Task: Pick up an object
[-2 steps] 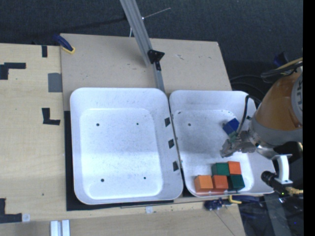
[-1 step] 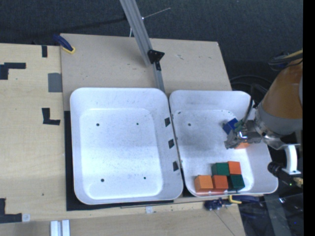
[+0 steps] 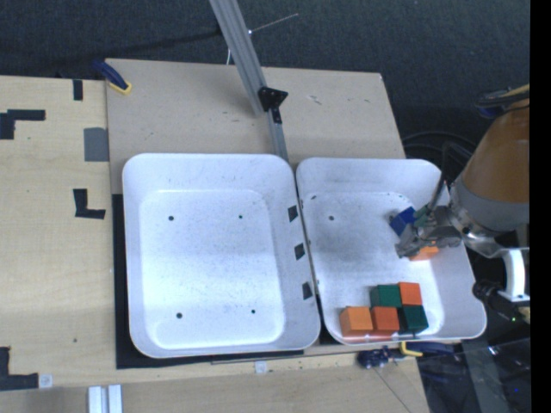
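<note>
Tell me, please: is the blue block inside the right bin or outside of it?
Inside. The blue block lies on the floor of the right bin, within its white rim, next to the tool.

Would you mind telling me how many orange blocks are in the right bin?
3 clearly: orange block at the near edge, one beside it, one behind. Another orange piece sits by the tool, partly hidden.

1. a grey metal pole slants from the top centre of the frame down to a black bracket above the bins.
2. a blue and yellow clamp sits at the upper left of the bench.
3. black tape marks lie along the left side.
4. a grey patch lies left of centre.
</note>
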Robot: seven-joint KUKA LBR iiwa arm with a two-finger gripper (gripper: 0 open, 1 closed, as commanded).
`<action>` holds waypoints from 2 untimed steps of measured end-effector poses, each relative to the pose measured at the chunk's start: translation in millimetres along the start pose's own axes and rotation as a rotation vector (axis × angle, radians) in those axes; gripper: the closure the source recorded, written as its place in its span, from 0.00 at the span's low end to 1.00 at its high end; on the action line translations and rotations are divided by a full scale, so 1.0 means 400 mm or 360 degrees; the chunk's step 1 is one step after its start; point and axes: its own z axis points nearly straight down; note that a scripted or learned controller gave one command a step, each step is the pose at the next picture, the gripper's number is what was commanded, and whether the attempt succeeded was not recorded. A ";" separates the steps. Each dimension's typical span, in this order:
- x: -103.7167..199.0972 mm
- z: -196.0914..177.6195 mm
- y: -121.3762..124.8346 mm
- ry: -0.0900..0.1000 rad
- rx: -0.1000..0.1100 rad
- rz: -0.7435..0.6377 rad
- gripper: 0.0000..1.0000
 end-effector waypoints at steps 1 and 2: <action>0.127 0.017 0.056 0.0004 0.0004 -0.0009 1.00; 0.247 -0.021 0.097 0.0003 0.0001 -0.0009 1.00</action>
